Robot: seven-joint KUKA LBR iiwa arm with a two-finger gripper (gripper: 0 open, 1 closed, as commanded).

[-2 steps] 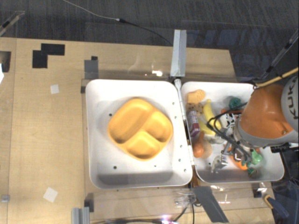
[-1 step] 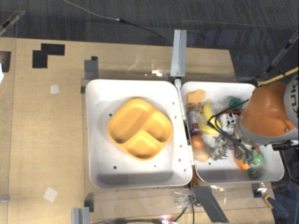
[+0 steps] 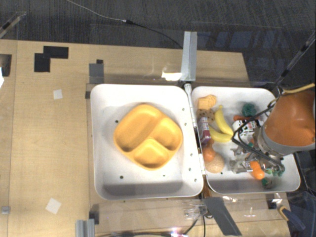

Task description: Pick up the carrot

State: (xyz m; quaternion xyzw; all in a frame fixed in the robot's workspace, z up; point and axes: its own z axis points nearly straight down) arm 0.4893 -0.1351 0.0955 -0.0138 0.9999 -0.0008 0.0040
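An overhead, slanted look down at a wooden bench [image 3: 44,147] is showing two shallow white bins sitting side by side. The left bin [image 3: 101,132] is holding a yellow divided tray [image 3: 148,136], resting tilted like a diamond near the bin's middle.

The right bin [image 3: 291,181] is holding a scatter of toy food. Toward its 11 o'clock corner a ridged orange-tan piece [image 3: 207,101] is lying. Just below it, a yellow banana [image 3: 221,126] is stretching down toward the bin's middle, with a purple item [image 3: 205,134] lying along the left wall at 9 o'clock. At 7 o'clock, a small orange ball [image 3: 209,154] is sitting just above a pale tan lump [image 3: 215,165]. At 1 o'clock a green object [image 3: 248,109] is lying.

The grey arm with its orange band [image 3: 292,122] is reaching in from 3 o'clock, covering much of the bin's right half. The gripper [image 3: 249,163] is hanging low over the bin's 5 o'clock area amid cables. The carrot [image 3: 256,171], orange with a green end, is lying right beside the gripper, touching or nearly so. Whether the jaws are wide, narrow or clasping anything cannot be told.
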